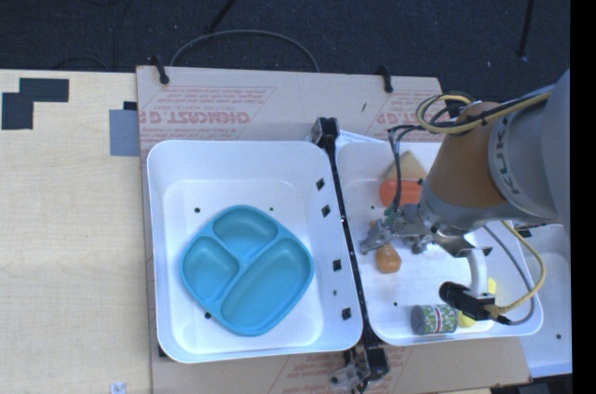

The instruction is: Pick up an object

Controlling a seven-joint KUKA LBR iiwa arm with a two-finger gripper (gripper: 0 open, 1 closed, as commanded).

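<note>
hand (386, 232) low in right bin (521, 327), whether spread or closed I cannot tell | small orange piece (387, 260) just beside it, likely target | blue plate (246, 269) alone in left bin (186, 169)

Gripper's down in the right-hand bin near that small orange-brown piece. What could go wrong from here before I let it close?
1. The gripper sits above and just left of the orange-brown piece, so it may close off-centre and knock the piece away.
2. The red-orange object and tan wedge lie close beside the wrist, so a lift could bump them.
3. The yellow cable loops low over the right bin near the green can and might snag.
</note>
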